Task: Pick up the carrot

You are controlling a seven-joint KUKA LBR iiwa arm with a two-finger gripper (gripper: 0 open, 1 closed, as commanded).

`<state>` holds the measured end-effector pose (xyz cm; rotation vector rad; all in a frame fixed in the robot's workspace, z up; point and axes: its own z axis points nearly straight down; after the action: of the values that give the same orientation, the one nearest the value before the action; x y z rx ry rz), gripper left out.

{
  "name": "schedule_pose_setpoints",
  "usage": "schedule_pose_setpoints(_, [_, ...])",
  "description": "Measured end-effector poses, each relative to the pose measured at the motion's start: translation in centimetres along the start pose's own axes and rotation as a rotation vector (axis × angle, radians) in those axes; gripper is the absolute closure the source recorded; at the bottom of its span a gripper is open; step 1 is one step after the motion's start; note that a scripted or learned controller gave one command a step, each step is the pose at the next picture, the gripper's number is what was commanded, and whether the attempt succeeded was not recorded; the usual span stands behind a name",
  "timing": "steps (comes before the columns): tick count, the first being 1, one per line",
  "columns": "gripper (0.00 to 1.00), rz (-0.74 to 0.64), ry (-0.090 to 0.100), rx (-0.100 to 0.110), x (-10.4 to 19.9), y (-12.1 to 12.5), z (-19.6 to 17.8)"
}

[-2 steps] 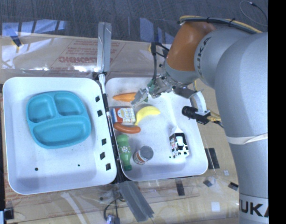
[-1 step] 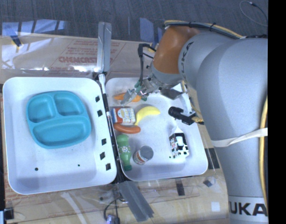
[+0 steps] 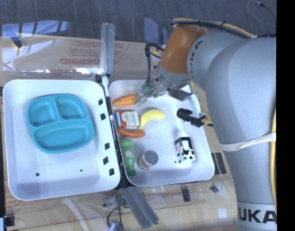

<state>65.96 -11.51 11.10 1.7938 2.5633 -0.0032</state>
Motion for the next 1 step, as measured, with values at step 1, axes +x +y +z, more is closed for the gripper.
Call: schedule_pose_setpoints(1, [1.0, -0.155, 0.01, 0.013, -0.28, -0.56, 1.38])
